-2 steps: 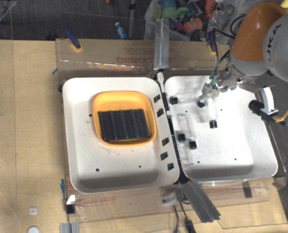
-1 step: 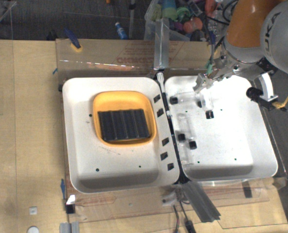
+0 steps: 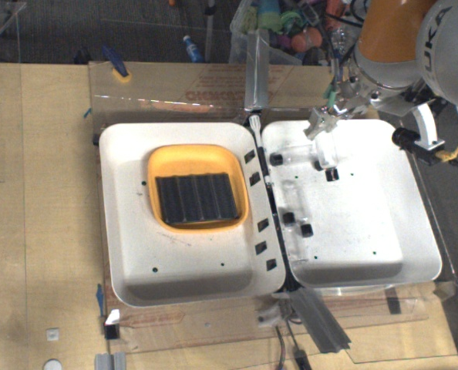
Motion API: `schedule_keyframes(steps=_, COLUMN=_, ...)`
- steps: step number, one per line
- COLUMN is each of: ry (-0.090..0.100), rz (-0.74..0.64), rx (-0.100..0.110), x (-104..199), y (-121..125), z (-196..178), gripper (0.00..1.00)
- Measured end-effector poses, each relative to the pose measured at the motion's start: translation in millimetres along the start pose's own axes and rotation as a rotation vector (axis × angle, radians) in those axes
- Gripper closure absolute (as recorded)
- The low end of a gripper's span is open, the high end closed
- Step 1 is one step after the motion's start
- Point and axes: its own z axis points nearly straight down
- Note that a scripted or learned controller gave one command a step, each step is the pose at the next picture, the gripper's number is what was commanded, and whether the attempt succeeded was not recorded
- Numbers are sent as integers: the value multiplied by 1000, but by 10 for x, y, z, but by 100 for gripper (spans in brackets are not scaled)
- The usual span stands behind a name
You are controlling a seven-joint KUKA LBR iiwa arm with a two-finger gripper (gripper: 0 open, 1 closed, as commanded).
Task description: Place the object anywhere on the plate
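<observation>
Item 1. Left bin (image 3: 121, 206): shallow, white, with rounded corners, on the wooden bench (image 3: 36, 168). It held a yellow-orange plate (image 3: 190, 155), squarish with rounded corners, set toward the bin's far half.

Item 2. Black ribbed object (image 3: 197, 199): rectangular, with parallel ridges running front to back. It lay flat on the plate, filling most of the plate's floor, with the near edge close to the plate's near rim. It was well apart from the gripper.

Item 3. Right bin (image 3: 383, 237): shallow and white, just beside the left bin. A dark divider strip (image 3: 261, 206) with small black tabs ran between the two. A few small dark marks (image 3: 305, 228) lay on its floor; what they were could not be told.

Item 4. Arm (image 3: 445, 21): grey, with an orange band (image 3: 395, 14), entering from the right above the far edge of the right bin.

Item 5. Gripper (image 3: 324, 146): pale, hanging over the far left part of the right bin. Nothing was seen in its grasp. How wide it stood could not be told.

Item 6. Clear tub (image 3: 248, 29) of coloured toys: behind the bins, beyond the bench.
</observation>
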Motion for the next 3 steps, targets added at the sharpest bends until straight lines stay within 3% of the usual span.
schedule_keyframes(steps=2, ry=-1, rz=-84, rx=-1, x=-49, y=-13, z=-344, gripper=100)
schedule_keyframes(steps=3, ry=-1, rz=-205, rx=-3, x=64, y=29, z=-402, gripper=100)
